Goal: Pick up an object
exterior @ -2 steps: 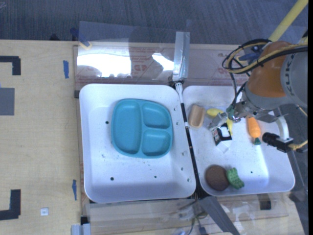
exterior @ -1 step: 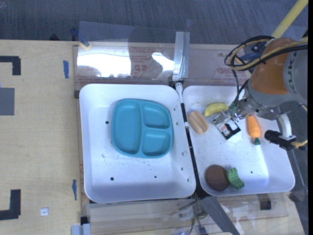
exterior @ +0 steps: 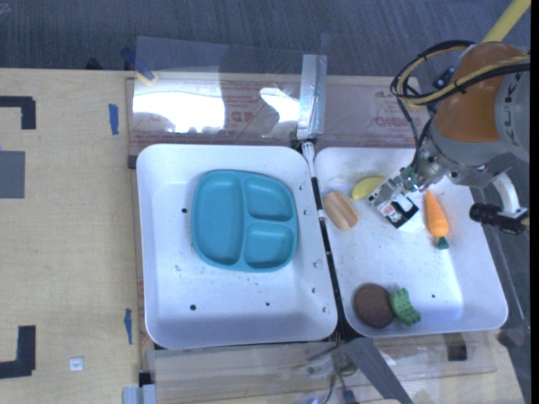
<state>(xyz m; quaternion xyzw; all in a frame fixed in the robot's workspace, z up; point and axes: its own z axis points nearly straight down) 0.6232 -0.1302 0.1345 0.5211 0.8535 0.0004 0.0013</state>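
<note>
The right bin (exterior: 472, 305) holds a yellow banana-like piece (exterior: 365, 187) at its back, a tan bread roll (exterior: 340, 209) by the left wall, an orange carrot (exterior: 435, 217) at the right, and a brown ball (exterior: 373, 304) with a green leafy piece (exterior: 405, 306) at the front. My gripper (exterior: 397, 202) hangs low over the back of this bin, just right of the yellow piece and left of the carrot. I see nothing held between its fingers.
A blue divided plate (exterior: 244, 220) lies in the left bin (exterior: 168, 293). The divider between the bins (exterior: 322, 242) runs beside the roll. A clear plastic sheet (exterior: 219, 99) stands behind the bins. The arm's orange wrist (exterior: 476, 99) looms over the right bin's back corner.
</note>
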